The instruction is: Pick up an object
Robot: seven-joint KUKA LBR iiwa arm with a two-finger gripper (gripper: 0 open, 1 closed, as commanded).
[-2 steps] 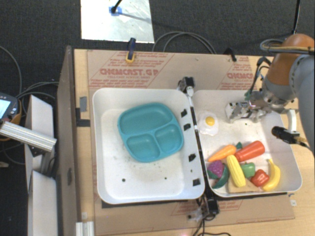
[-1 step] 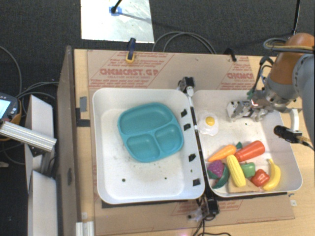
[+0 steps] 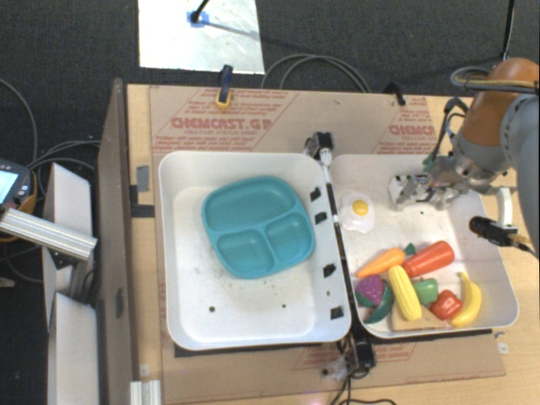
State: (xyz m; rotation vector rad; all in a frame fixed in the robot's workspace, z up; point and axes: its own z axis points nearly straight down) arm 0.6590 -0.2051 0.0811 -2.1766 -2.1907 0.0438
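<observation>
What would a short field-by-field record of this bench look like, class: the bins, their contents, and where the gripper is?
left bin: holds a teal divided plate
right bin: holds toy food
fried egg: alone, near the divider
pile at near end: carrot, red pepper, corn, banana, purple piece
gripper: over the far end of the right bin, apart from the food
held object: none seen

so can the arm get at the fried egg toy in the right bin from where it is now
Probably yes. The white and yellow fried egg toy lies alone on bare floor of the right white bin, apart from the vegetable pile, and the gripper hangs just beside it with nothing between.
</observation>
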